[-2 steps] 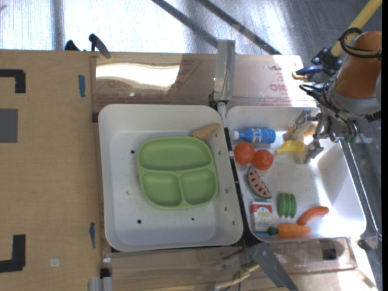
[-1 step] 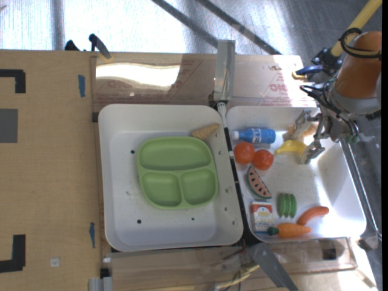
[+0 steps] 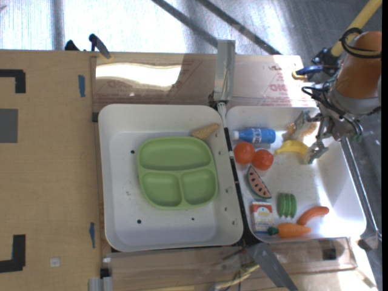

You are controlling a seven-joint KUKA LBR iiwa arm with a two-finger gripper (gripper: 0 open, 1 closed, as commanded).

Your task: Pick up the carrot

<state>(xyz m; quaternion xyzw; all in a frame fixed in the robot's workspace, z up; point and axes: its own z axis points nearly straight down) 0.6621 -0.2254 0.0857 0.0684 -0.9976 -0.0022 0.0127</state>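
My end effector (image 3: 315, 139) hangs over the far part of the right white bin (image 3: 339, 193), just beside a yellow plastic banana (image 3: 292, 147); its fingers stand a little apart and hold nothing. The small orange plastic carrot with green top (image 3: 290, 230) lies well below it, toward the near rim, its long axis running left to right. I judge I must travel toward that near edge and then descend.

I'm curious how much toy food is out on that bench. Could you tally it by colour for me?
Orange or red: 5, namely carrot, sausage, two tomatoes, watermelon slice
Yellow or tan: 2, namely banana, bread piece
Green: 1, pepper
Blue and white: 1, bottle
White and red: 1, carton
Total: 10
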